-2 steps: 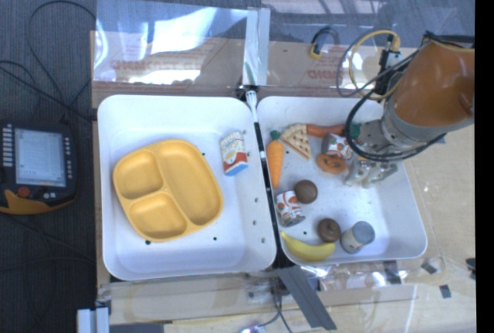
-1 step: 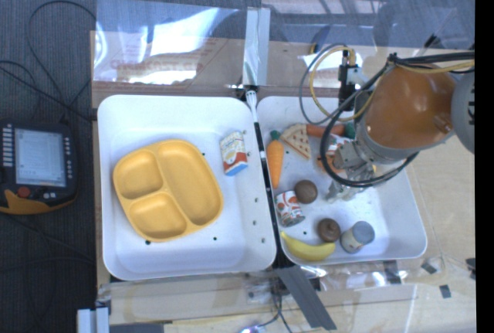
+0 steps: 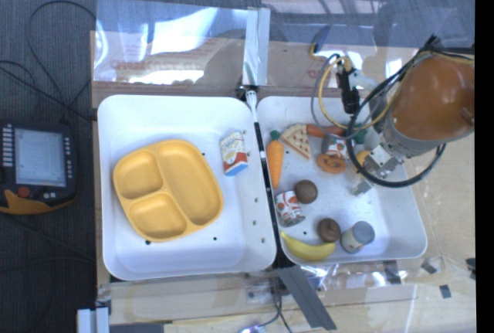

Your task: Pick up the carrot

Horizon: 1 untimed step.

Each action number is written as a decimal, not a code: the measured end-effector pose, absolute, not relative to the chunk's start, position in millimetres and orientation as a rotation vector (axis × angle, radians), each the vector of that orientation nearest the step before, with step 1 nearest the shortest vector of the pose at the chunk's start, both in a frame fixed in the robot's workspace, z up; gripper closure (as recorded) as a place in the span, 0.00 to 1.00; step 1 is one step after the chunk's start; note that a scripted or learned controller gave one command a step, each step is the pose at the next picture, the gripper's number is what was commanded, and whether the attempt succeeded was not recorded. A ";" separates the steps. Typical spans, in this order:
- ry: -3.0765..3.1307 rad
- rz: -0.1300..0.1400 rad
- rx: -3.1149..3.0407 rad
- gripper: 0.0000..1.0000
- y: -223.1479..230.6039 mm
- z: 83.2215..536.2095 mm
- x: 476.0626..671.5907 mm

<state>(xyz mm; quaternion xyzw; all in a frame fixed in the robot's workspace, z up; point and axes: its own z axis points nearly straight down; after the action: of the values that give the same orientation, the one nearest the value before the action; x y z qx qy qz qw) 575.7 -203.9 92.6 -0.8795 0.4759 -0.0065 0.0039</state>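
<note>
The carrot (image 3: pixel 275 159) is orange with a green top and lies lengthwise along the left wall of the right bin (image 3: pixel 409 235). The green end points to the back. My gripper (image 3: pixel 361 183) hangs low over the right-middle of the same bin, below the orange wrist band (image 3: pixel 432 100). It is about a hand's width to the right of the carrot and apart from it. Nothing shows held at the gripper's tip.
The right bin also holds a sandwich wedge (image 3: pixel 296 141), a pretzel (image 3: pixel 332 163), a brown ball (image 3: pixel 306 190), a red-and-white can (image 3: pixel 289 206), a banana (image 3: pixel 309 249) and a grey can (image 3: pixel 360 235). The left bin (image 3: pixel 116 246) holds a yellow divided plate (image 3: pixel 166 188) and a small carton (image 3: pixel 234 152).
</note>
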 end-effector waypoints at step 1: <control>1.495 -0.018 -2.749 1.00 -202.0 102.6 576.4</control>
<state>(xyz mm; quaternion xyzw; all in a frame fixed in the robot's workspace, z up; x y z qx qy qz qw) 576.4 -202.0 102.6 -0.8784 0.4778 -0.0057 0.0063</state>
